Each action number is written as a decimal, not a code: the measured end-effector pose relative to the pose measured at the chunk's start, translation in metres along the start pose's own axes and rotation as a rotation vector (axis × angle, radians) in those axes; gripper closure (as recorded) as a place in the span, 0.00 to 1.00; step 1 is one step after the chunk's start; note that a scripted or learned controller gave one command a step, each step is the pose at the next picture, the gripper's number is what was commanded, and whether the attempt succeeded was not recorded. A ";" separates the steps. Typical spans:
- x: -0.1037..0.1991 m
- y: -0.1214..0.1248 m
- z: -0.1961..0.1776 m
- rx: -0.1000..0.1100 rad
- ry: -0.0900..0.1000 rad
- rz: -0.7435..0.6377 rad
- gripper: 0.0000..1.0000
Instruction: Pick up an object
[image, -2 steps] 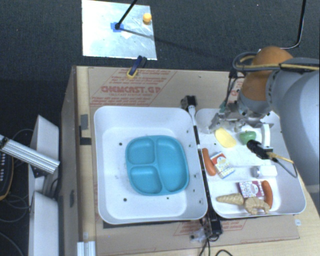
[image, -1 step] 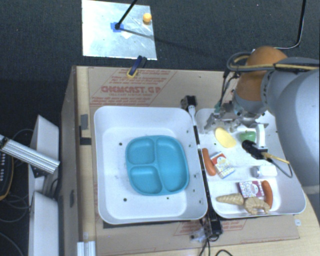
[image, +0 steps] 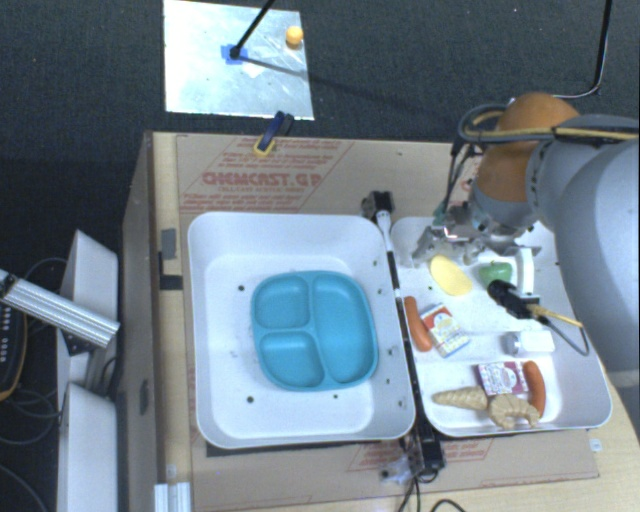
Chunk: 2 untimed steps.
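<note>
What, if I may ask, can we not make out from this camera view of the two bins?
- Claw: the wrist above hides its tips, so its grip is unclear.
- Green object: partly covered by the arm.
- Small packet: print too small to read.
- Right bin: far corner hidden by the arm.

A: Any print legible?

B: One item. Brown cardboard sheet (image: 300, 165) under the two bins carries red lettering along its far edge. Large line reads roughly "CHEMCAST GP" (image: 262, 180), letters seen at a slant.

A: Anything around it?

B: Smaller red lines above and below the large one, too fine to read. More red print on the near edge of the same sheet, below the bins, also illegible.

A: Packaging in the bins?

B: Small red-and-white packet (image: 441, 328) in the right bin has markings, not readable. Dark red packet (image: 500, 378) nearer the front shows a pale label, blurred. No numbers made out anywhere.
</note>
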<state>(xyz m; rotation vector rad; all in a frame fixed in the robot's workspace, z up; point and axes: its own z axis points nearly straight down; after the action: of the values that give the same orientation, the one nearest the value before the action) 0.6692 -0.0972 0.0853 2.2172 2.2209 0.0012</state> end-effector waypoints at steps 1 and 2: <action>-0.004 0.000 0.000 0.000 0.000 0.000 0.00; -0.004 0.001 -0.012 -0.003 -0.001 -0.001 1.00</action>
<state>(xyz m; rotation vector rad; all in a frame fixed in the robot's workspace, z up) 0.6703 -0.1007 0.0968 2.2134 2.2204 0.0040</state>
